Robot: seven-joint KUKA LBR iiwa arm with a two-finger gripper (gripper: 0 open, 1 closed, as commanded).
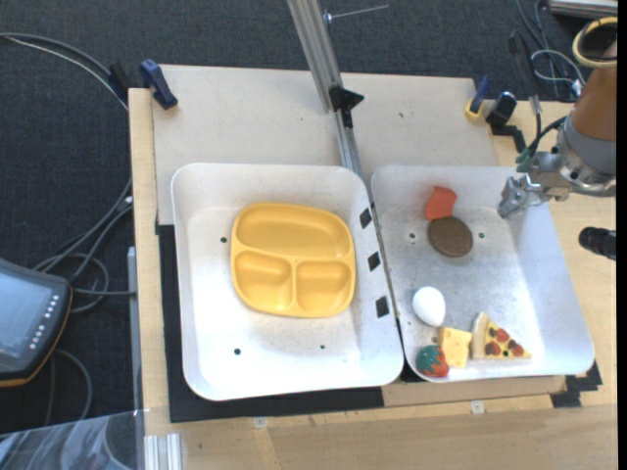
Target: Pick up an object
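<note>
The gripper (513,201) hangs over the right bin's (549,262) far right edge — whether it is open I cannot tell — with the nearest object, the brown disc (451,237), lying to its left beside the orange block (440,203).

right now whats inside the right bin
In the right bin: an orange block touching a brown disc, a white egg, a cheese wedge, a pizza slice and a red-green toy. Anything beneath them is covered.
</note>
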